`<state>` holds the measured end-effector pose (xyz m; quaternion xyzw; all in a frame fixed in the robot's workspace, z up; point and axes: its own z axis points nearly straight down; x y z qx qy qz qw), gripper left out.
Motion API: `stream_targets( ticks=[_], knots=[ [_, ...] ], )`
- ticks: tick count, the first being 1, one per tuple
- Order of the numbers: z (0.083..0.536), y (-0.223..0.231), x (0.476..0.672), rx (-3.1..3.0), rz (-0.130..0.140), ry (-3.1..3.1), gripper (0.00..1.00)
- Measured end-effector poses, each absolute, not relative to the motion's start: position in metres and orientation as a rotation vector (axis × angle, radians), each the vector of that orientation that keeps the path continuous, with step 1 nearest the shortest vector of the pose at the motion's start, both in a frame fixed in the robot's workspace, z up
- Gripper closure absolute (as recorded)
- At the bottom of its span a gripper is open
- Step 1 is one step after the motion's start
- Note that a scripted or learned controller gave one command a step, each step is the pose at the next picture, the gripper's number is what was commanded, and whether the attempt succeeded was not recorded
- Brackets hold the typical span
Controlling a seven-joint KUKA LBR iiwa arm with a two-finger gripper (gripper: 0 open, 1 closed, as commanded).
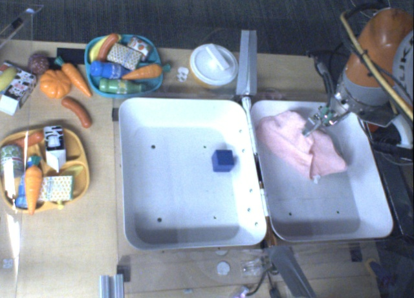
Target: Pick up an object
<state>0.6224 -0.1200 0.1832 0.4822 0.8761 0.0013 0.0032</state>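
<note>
At the bench's far left, a yellow tray [79,161] holds toy food, among it a carrot [32,181] and small printed boxes. Above it lie a toy pumpkin [54,83] and a red sausage [77,112] on the bare wood, and a blue bowl [155,83] behind them is heaped with more play food. A white lidded container [214,64] stands behind the bins, near the divider.

The left bin [136,180] bears a single small blue cube [223,160], resting a little right of its centre and well apart from the arm.

In the right bin [369,212], a crumpled pink cloth [301,145] lies across the upper middle of the floor, its folds trailing toward the bin's centre. The gripper [317,123] is down at the cloth's upper right edge, its tip touching or just over the fabric; whether it is spread or pinched together cannot be told at this size, nor whether any cloth is caught in it. The grey arm [362,86] with its orange band [381,35] reaches in from the right, above the bin's far corner.
</note>
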Motion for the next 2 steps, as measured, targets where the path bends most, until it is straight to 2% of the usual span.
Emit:
stream_targets(
  ticks=[1, 2],
  knots=[
    [0.194, -0.121, 0.670, 1.193, 0.003, 2.898, 1.00],
    [0.185, -0.060, 0.625, 1.169, 0.003, 2.912, 1.00]
  ],
)
